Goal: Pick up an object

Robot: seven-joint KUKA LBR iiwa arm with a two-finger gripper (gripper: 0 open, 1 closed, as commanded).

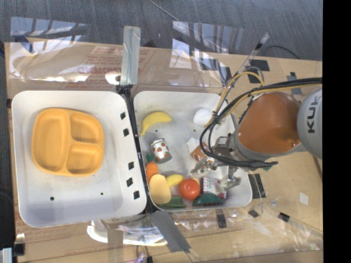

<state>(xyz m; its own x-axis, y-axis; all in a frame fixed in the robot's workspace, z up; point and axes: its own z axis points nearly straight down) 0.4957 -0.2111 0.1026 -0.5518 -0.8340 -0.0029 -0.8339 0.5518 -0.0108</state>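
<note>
Table with two white bins, left bin point(22, 147) held a yellow divided plate point(67, 141) | gripper point(218, 173) sat low in the right bin point(181, 100), over a small packet point(210, 186) beside the tomato point(190, 188) | jaws' state: we could not tell | we judged a straight descent best, clear of tomato.

The two bins point(71, 100) looked like matt white plastic. The divided orange plate point(67, 142) was smooth, softly glossy plastic. The toy tomato point(190, 189) beside it shone. Clear glossy film point(49, 53) covered the cardboard-brown surface point(164, 59).
</note>
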